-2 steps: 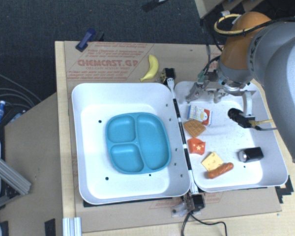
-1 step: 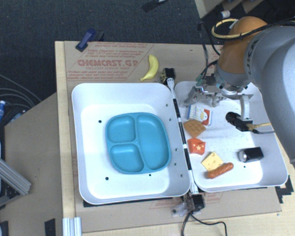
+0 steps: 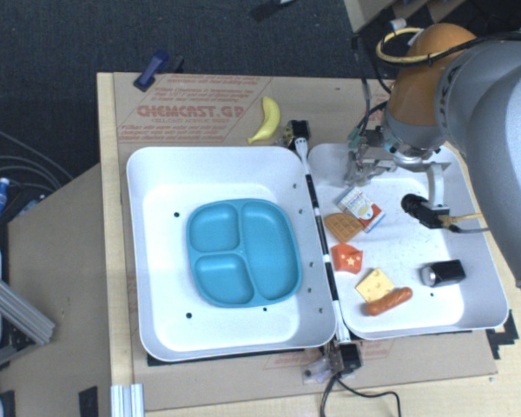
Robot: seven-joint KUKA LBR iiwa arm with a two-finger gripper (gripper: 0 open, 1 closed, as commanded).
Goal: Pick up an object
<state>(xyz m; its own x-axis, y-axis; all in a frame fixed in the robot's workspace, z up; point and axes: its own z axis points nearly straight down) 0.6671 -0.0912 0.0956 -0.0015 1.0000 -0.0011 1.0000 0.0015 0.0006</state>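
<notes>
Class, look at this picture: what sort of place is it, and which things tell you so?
Probably a robotics lab bench: a grey robot arm reaches over two white bins, with toy food such as a banana, and loose cables.

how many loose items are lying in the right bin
6: a small carton near the gripper, a brown cracker, a red piece, a yellow wedge, a sausage and a black-and-silver block. The arm may hide more.

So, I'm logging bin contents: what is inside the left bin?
The left bin holds one blue divided tray with three bare compartments. Whatever lies beneath the tray is covered.
</notes>
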